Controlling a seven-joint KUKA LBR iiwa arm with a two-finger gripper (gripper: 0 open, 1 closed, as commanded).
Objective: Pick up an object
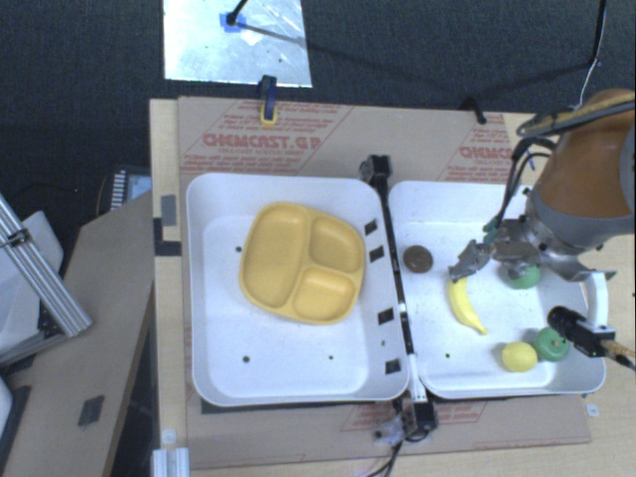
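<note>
Where rim nears, pincer (467,264) above banana (465,305)

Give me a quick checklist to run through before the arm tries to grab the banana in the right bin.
1. Banana reachable in the right bin: ok, it lies flat on the bin floor.
2. Gripper near the banana: ok, it sits just above the banana's upper end.
3. Fingers open enough: cannot tell.
4. Room around the banana: ok, the brown disc and lemon lie apart from it.
5. Gripper free of any load: cannot tell; a green ball sits partly hidden under the wrist.
6. Yellow tray out of the way: ok, it is in the left bin.
</note>
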